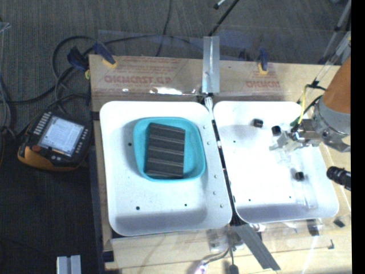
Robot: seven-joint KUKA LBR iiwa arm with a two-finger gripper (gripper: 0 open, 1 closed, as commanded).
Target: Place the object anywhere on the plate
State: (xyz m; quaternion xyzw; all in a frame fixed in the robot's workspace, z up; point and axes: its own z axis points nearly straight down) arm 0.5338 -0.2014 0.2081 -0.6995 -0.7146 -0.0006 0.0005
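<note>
While my arm (335, 112) reaches in from the right edge, its orange band showing above the grey wrist, my gripper (287, 141) hangs over the right bin (268, 201), toward that bin's far right part. It reads as a pale, glinting cluster against the white floor, too small and washed out to resolve; I cannot tell whether it is released or clenched, and I see nothing held in it. Task object (165, 149): a dark grey ribbed block, rectangular, lying flat on the teal plate (195, 164). Its long side runs roughly from the far rim to the near rim, tilted slightly, and it sits about in the middle with teal showing all round it. Plate sits in the left bin (154, 210), toward the far half, well apart from my gripper. The two bins touch or nearly touch along their inner walls. A few small black bits (258, 122) dot the right bin's floor near my gripper; I cannot tell what they are. Behind the bins, a brown board (148, 79) with faint print, held by a blue and yellow clamp (106, 56) at its left corner. A metal post (211, 61) stands at the joint between the bins. On the dark floor to the left, a handheld pendant (55, 138) with a lit screen, cables (63, 56) curling round it.
</note>
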